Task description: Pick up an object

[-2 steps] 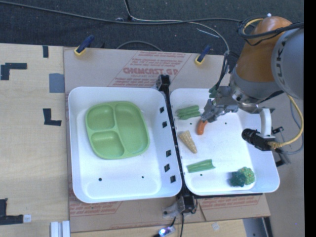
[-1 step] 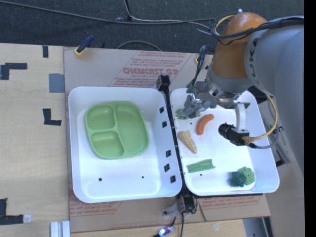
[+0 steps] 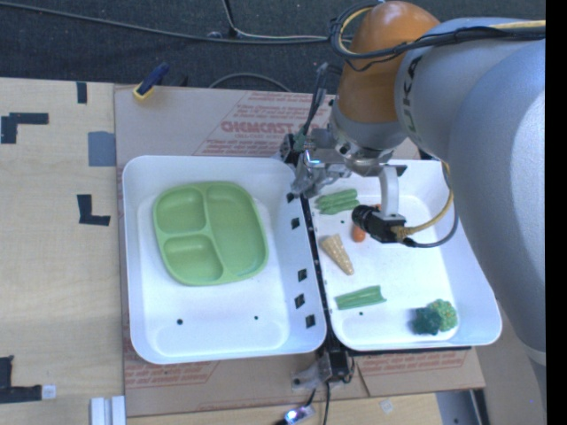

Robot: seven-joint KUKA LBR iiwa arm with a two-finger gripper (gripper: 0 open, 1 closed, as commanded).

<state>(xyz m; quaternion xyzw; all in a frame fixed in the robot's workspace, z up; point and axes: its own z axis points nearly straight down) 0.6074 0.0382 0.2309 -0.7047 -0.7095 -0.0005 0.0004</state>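
A green bean pod (image 3: 337,203) lies in the right bin (image 3: 461,273), upper middle of the frame, just below the gripper (image 3: 310,171). Whether the gripper is spread or pressed together cannot be told. Lower lie a corn piece (image 3: 337,254), another pod (image 3: 359,297) and broccoli (image 3: 433,317).

Wooden bench (image 3: 53,264), cardboard sheet (image 3: 204,122), two white bins (image 3: 142,264) side by side

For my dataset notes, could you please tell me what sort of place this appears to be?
Probably a robotics lab bench set up for pick-up trials: two shallow white bins on cardboard, toy food such as a broccoli and a corn cob, and loose cables across the dark floor.
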